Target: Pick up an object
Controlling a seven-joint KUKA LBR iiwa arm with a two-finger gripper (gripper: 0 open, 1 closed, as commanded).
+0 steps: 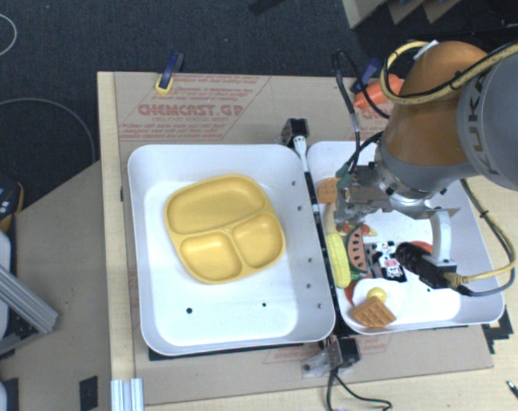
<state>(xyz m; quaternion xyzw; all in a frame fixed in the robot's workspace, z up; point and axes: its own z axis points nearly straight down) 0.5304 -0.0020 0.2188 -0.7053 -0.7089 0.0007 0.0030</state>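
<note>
Closest to the lens, at the lower edge of the right bin, a tan waffle-like piece lies with a small yellow block touching its top. Above them a yellow corn cob runs along the bin's left wall, a watermelon slice just beside it. The gripper is low over these toys, hidden under the grey and orange arm. At centre left of the frame, the left bin carries a yellow divided plate.
</note>
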